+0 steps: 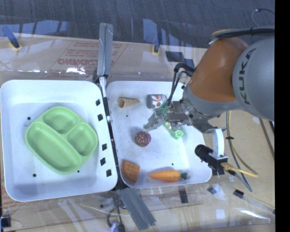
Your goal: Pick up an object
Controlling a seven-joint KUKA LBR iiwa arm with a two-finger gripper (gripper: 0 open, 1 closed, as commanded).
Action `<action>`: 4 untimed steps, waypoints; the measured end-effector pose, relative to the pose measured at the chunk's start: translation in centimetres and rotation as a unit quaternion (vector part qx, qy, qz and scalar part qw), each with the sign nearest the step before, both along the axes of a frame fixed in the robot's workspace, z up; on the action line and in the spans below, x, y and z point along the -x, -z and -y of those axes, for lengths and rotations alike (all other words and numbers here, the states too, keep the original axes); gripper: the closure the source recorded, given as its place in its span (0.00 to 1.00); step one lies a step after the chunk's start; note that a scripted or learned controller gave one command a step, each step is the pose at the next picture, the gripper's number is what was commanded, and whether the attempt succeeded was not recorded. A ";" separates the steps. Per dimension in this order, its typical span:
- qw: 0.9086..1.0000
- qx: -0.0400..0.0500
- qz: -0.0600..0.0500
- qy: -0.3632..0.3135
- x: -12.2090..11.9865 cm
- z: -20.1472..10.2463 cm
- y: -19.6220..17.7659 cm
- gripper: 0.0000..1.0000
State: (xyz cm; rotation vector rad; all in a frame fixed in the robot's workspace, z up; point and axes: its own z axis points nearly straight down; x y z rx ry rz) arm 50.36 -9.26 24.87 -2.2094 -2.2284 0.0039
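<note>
Nearest the front wall of the right bin (198, 175): an orange carrot (165, 176). Lies on its side, green end pointing right. Just left of it, in the front left corner, a brown waffle-like piece (130, 170), close to the carrot, though cannot tell whether touching it.

Further in, near the bin's middle, a round dark-red object (142, 138). Sits alone on the white floor, apart from everything else.

Just beyond and to the right, the gripper (160, 122). Hangs low over the bin's middle, tilted, its grey tip pointing down-left toward the round dark-red object and stopping short of it. Cannot tell whether spread or closed, nor whether anything is gripped. Beside its right flank, a small bright-green piece (178, 132); cannot tell whether touching.

Behind the gripper, near the back wall, a small red-and-white pack (157, 100), and left of that a tan cone (128, 102) lying on its side. Well apart from each other.

Over in the left bin (14, 168), a light-green divided plate (61, 138). Rests flat with three compartments facing up.

Above the right bin's right side, the arm (217, 76). Comes in from the right, orange band bulging above the wrist.

Beyond both bins, a brown sheet with red print (77, 57).
</note>
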 end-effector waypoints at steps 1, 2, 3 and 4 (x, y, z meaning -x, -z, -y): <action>0.993 0.000 0.001 -0.119 -7.5 -0.2 15.7 0.00; 0.984 0.000 0.002 -0.176 -11.6 0.6 15.6 0.00; 0.969 -0.001 0.001 -0.247 -4.6 1.1 15.7 0.00; 0.969 -0.001 0.001 -0.249 -4.7 1.2 14.7 1.00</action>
